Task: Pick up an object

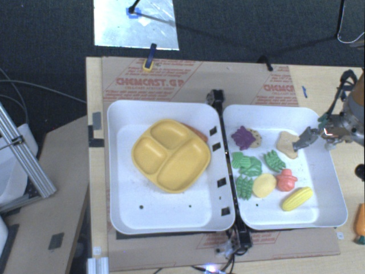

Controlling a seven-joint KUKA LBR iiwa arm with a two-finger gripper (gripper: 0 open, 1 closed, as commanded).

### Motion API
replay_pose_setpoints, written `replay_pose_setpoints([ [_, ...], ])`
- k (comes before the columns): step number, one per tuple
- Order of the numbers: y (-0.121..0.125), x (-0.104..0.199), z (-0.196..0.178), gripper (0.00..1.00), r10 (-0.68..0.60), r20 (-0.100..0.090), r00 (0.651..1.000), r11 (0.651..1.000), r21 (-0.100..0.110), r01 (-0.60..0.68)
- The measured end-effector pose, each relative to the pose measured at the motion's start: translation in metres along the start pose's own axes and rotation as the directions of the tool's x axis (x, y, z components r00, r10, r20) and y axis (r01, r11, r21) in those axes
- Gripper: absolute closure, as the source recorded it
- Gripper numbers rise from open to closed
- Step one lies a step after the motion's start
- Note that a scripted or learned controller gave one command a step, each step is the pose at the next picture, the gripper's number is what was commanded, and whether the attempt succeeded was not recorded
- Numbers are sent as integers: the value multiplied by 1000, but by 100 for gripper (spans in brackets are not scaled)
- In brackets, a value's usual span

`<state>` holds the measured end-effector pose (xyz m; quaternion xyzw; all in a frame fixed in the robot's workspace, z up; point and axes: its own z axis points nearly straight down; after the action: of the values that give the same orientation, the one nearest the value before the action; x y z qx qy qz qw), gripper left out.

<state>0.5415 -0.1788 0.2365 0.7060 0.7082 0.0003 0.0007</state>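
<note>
I'm seeing the gripper [300, 141] hanging over the right shallow white bin [326, 181], its tip just at a beige flat toy piece [287, 142] near the bin's far side. Can't tell its grip state. Lying around it: purple toy cluster [244, 136], three green leafy toys [248, 165], yellow round toy [264, 185], red toy [286, 180], yellow corn-shaped toy [297, 198]. Left white bin [122, 210] is holding a yellow sectioned plastic plate [170, 154].

Wooden bench [268, 81] with printed cardboard, two white bins lay side by side, left bin [122, 210] at nine o'clock, right bin [325, 210] at three
</note>
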Motion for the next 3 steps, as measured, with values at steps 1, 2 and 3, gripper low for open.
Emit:
replay_pose_setpoints([
  [1, -47, -28, 158, 0, 7, -3, 1000, 1000, 5, -7],
  [2, -43, -28, 140, 100, 2, 1, 1000, 1000, -4, -2],
  [3, 14, 61, 86, 100, -11, -3, 1000, 1000, -8, 11],
])
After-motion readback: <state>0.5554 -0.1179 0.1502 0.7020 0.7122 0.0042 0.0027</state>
